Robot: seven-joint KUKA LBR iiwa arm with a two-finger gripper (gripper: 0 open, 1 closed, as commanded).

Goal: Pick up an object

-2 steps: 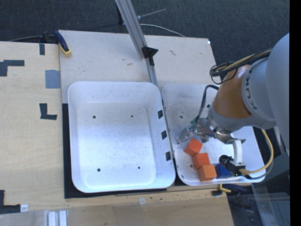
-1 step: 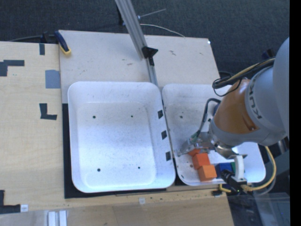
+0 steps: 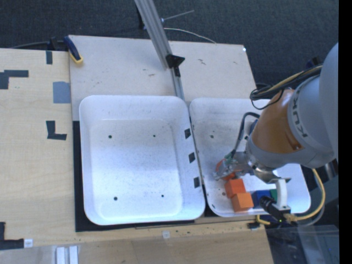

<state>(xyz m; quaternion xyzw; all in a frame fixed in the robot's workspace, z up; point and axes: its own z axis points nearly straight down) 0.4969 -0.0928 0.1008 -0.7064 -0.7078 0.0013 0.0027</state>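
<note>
Even, fairly bright overhead light, left bin near blown-out white with soft grey shading along its inner walls; dark floor behind it underexposed; frame slightly soft and grainy throughout, arm right of it a bit blurred.

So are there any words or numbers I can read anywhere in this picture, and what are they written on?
"KU": dark letters on the grey arm, running sideways near the orange band; the rest of the word is cut off from sight.
The black marks on the rim of the right bin: plain patches, with no words.
The grey and black tape pieces on the bench: plain shapes, with no letters.
There are no numbers that can be read.
</note>
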